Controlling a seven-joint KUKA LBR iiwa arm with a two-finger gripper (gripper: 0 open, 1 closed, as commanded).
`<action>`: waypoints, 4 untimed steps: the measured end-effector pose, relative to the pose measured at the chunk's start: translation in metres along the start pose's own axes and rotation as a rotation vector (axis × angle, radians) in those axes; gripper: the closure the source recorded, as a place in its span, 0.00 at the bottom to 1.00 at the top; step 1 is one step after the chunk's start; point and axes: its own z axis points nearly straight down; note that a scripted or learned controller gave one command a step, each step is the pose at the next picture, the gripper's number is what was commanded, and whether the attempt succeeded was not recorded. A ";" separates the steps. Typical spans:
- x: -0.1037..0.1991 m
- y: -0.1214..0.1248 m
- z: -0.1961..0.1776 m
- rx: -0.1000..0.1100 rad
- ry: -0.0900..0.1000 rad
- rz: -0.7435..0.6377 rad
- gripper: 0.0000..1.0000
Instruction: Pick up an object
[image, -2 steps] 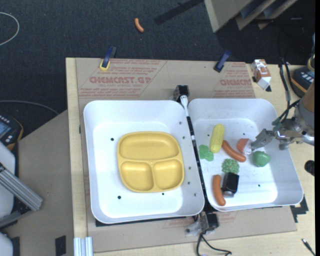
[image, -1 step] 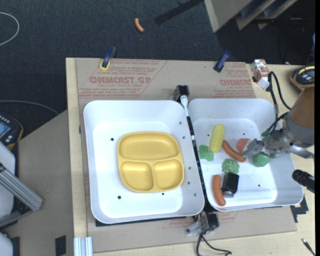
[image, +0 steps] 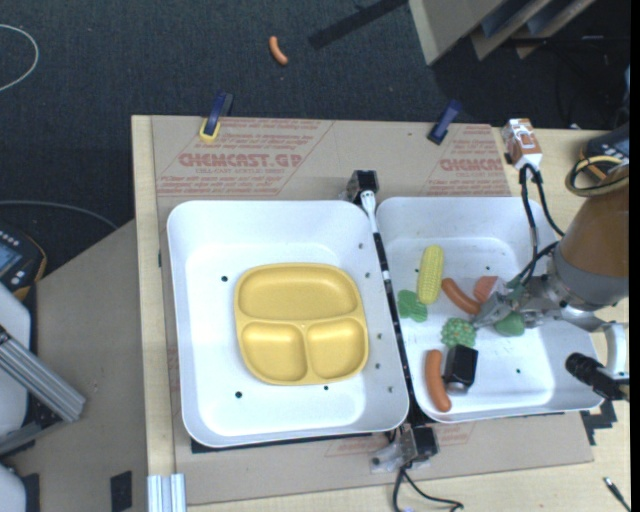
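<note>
Two shallow white bins sit side by side on the tabletop (image: 300, 150), a sheet whose protective film reads "CHEMCAST GP" in red at the upper middle of the frame, with the same print partly showing again at upper right. Clamps at the top edge, one blue and yellow (image: 213, 118) and one dark blue (image: 444, 122), appear to pin that sheet down so it does not shift.

The left bin (image: 200, 300) holds a yellow divided plate (image: 300, 322), lying flat at its centre. The right bin (image: 520, 385) gathers the loose pieces, presumably so they sit within the arm's reach: a corn cob (image: 431, 273) upright in the picture, a green piece (image: 411, 305) just beside its lower end, an orange sausage (image: 459, 294), a broccoli floret (image: 458, 329), a black block (image: 460, 365) and a second sausage (image: 435, 380) touching the block's left side at the bin's lower left.

The gripper (image: 497, 312) is at the right middle of the frame, low among the toys, just right of the broccoli and next to a green item (image: 511, 324). Whether the jaws are released or clenched, I cannot tell; nothing is clearly between them. Judging by its position, that green item or the broccoli seems the likeliest target.
</note>
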 end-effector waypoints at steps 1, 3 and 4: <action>-0.001 0.001 -0.014 -0.007 -0.003 0.001 1.00; -0.002 0.012 -0.140 -0.015 -0.007 -0.002 1.00; -0.002 0.012 -0.143 -0.009 -0.005 -0.001 1.00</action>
